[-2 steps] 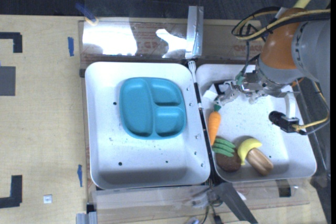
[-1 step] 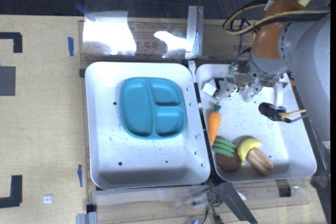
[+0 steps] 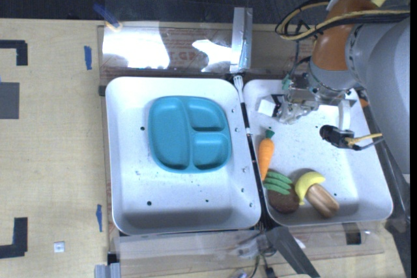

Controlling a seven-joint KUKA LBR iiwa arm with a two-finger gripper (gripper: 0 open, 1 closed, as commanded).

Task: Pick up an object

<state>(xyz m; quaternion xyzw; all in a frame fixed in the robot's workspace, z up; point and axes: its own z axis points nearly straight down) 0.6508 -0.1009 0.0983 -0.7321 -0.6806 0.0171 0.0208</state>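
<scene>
One gripper hangs near the carrot, up-right of it; you cannot tell whether it's parted or closed.

Two bins: left bin, right bin. One blue plate. Four toy foods toward the right bin's seven o'clock: one carrot, one green-striped piece, one yellow piece, one tan piece.

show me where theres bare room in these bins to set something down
Left bin: a broad bare strip between the blue plate and the near wall, plus a narrower one along the bin's left wall. Right bin: bare floor between the carrot and the right wall, below the gripper. Crowded: its near edge, where the green-brown toy, yellow toy and tan toy bunch.
</scene>
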